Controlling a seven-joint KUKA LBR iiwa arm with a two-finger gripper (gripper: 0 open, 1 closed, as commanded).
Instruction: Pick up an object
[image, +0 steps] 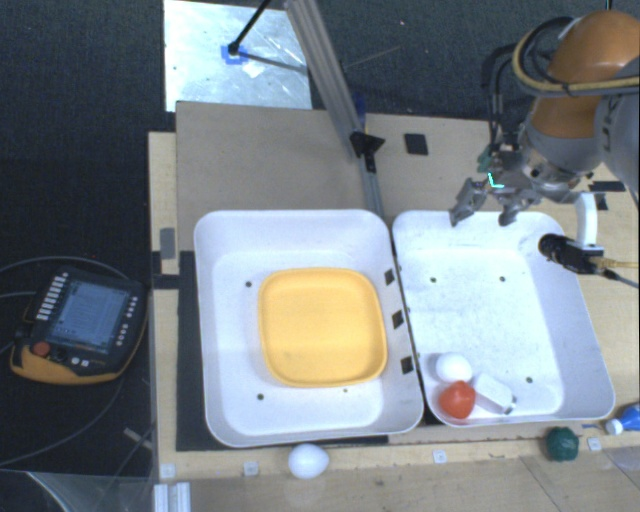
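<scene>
My gripper (487, 212) hangs over the far edge of the right bin (500, 300), its two grey fingers spread apart with nothing between them. At the near left corner of that bin lie a white ball (453, 367), a red ball (458, 400) touching it, and a small white block (494, 392) beside them. The gripper is well away from these objects, at the opposite end of the bin. A yellow square plate (322, 325) rests in the middle of the left bin (225, 300).
A white egg-shaped object (308, 460) lies on the bench in front of the left bin. A dark green ball (562, 444) sits off the right bin's near right corner. A teach pendant (75, 333) lies on the floor at left. A metal pole (335, 80) slants behind the bins.
</scene>
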